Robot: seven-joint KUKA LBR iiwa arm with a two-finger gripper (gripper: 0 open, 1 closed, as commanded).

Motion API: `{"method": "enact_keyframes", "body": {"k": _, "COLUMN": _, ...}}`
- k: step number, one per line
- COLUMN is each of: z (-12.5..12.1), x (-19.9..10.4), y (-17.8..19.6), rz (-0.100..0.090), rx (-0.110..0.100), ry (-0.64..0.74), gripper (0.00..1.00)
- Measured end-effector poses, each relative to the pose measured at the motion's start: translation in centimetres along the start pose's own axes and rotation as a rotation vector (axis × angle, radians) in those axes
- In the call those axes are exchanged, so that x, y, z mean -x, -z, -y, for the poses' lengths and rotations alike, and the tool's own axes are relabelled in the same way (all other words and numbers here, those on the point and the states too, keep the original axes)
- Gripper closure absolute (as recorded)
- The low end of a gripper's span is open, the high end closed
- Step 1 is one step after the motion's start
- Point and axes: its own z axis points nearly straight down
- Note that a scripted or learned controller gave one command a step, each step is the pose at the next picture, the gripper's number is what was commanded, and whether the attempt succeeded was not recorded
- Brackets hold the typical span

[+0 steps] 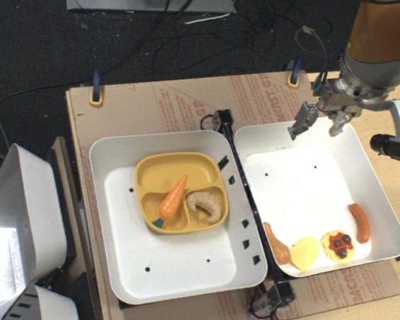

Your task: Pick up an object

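Observation:
My gripper [320, 122] hangs over the far edge of the right bin [316, 179], its two fingers spread open with nothing between them. Along that bin's near edge lie a brown drumstick-shaped piece [275, 244], a pale yellow round piece [305, 252], a small yellow tart with red and dark bits [337, 244] and an orange sausage [361, 222]. The left bin [126, 270] bears a yellow divided plate [149, 179] with an orange carrot [173, 197] and a pale shrimp [205, 205] on it.
Two clamps [96, 95] [294, 76] hold the cardboard sheet at the back. Cables lie on the dark floor behind. A black latch strip [238, 187] runs between the bins. White boxes [18, 224] stand at the left.

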Motion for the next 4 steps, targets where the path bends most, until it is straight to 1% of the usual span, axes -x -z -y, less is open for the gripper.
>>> {"method": "enact_keyframes", "body": {"k": 1, "z": -0.2, "x": 0.0, "y": 0.7, "rz": 0.002, "rx": 0.012, "ry": 0.002, "gripper": 0.0}}
{"method": "enact_keyframes", "body": {"k": 2, "z": 0.2, "x": -0.4, "y": -5.6, "rz": 0.001, "rx": 0.007, "ry": 0.0, "gripper": 0.0}}
{"method": "enact_keyframes", "body": {"k": 3, "z": 0.1, "x": -1.2, "y": -11.7, "rz": 0.001, "rx": 0.007, "ry": 0.0, "gripper": 0.0}}
{"method": "enact_keyframes", "body": {"k": 4, "z": -0.4, "x": -1.7, "y": -16.2, "rz": 0.001, "rx": 0.008, "ry": 0.002, "gripper": 0.0}}
